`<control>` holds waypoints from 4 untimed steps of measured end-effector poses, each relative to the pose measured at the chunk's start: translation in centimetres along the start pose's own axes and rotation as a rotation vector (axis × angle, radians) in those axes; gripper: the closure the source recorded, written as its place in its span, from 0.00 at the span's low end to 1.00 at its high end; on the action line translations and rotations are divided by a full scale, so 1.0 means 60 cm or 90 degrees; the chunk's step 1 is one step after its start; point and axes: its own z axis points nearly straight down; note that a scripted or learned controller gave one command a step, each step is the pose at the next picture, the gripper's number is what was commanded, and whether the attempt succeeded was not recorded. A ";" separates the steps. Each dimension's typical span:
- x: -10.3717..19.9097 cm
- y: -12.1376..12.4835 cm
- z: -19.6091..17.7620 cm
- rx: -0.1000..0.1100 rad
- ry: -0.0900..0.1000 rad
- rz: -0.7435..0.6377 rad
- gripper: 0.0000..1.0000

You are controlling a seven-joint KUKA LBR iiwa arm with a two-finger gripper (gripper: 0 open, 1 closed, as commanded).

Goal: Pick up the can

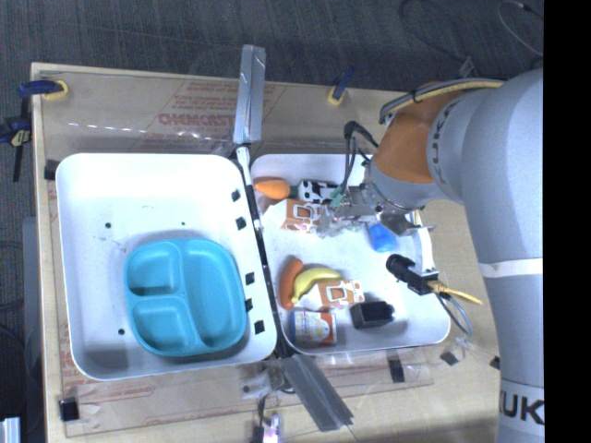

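The can (312, 328) lies on its side at the front edge of the right bin (420, 326), showing an orange and white label. My gripper (336, 212) hangs low over the back half of that bin, well behind the can and apart from it. It is next to a small orange and white carton (300, 215). A banana (319, 279) and another carton (344, 293) lie between the gripper and the can.
Around the can are a black block (372, 314) on its right and an orange carrot-like piece (289, 278) behind it. An orange fruit (271, 188), a black-and-white toy (309, 190) and a blue object (380, 238) lie further back. A blue divided plate (185, 295) sits in the left bin (92, 201).
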 end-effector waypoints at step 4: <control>-0.037 -0.188 -0.054 -0.002 0.001 -0.184 0.00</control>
